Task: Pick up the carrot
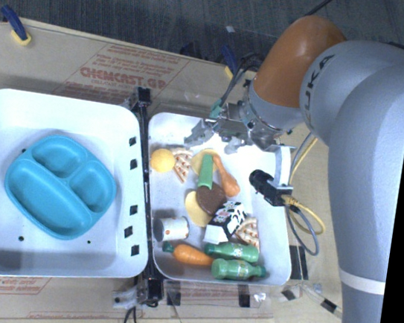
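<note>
The carrot (191, 254) is orange with a small green end. It lies flat near the front edge of the right bin (280, 240), beside two green bottles. My gripper (213, 137) hangs over the far end of that bin, well behind the carrot and apart from it. It is open, with nothing between the fingers. Just below it lies a second orange piece (226, 176) next to a green stick (206, 171).
The right bin is crowded: a yellow lemon (161, 160), a brown piece (210, 197), a cow-patterned toy (230, 215), a white cup (174, 229) and green bottles (236, 261). The left bin (14, 110) holds a blue divided plate (61, 184).
</note>
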